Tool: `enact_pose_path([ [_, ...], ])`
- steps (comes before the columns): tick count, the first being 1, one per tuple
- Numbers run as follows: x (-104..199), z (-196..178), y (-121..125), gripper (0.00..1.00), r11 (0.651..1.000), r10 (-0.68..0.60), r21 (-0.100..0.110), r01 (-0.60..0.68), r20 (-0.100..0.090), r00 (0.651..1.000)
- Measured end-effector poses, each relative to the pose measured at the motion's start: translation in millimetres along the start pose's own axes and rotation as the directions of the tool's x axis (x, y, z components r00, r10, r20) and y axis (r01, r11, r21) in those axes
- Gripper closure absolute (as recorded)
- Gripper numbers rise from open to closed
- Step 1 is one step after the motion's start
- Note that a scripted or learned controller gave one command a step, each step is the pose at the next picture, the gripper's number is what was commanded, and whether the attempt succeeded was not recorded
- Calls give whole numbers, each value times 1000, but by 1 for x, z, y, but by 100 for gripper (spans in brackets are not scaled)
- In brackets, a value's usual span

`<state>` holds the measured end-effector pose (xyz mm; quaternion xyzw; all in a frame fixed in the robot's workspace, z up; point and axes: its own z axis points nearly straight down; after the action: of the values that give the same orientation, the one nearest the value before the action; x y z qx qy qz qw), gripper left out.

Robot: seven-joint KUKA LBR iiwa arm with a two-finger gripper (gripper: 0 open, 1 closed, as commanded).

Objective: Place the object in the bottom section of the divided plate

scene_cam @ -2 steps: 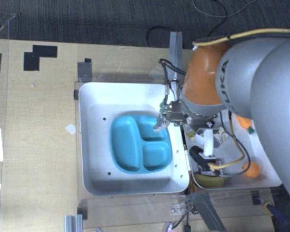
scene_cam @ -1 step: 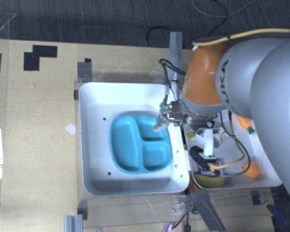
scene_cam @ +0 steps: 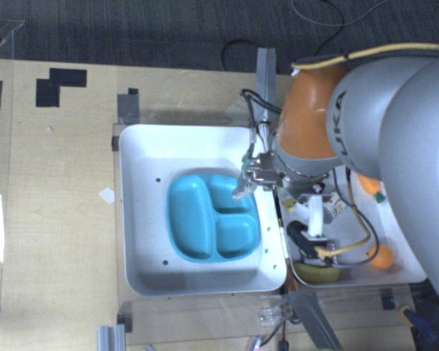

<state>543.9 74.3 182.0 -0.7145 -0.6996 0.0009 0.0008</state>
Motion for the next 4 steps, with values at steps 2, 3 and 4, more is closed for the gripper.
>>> enact_pose_path([
  [2,0,-8,-32,100,997,-77,2,77,0,997],
  [3,-28,0,4,100,980,-199,0,199,0,980],
  [4,-28,0,4,0,980,-199,0,199,0,980],
])
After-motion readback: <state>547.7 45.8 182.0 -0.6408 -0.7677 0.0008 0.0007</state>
